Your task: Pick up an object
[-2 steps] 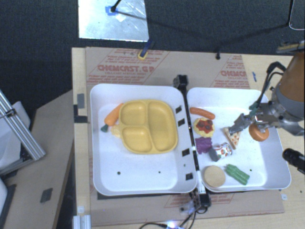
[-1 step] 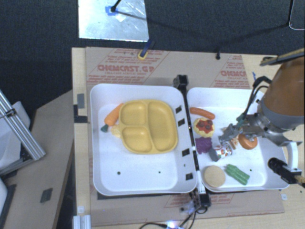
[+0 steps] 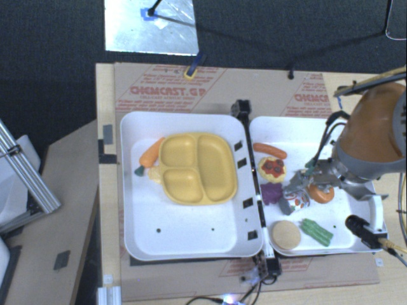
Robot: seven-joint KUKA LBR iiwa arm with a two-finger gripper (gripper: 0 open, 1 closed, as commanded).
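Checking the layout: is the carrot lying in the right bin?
No, the carrot lies in the left bin, against the yellow tray's left edge.

right bin [image 3: 318, 127]: toys crowd centre | back strip free | left bin [image 3: 137, 170]: tray [image 3: 194, 168] mid

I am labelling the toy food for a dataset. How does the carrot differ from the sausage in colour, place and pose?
The carrot is orange with a green tip; the sausage is redder, without green. The carrot lies in the left bin, touching the yellow tray; the sausage lies in the right bin. The carrot slants steeply; the sausage lies almost level. Both are long and thin.
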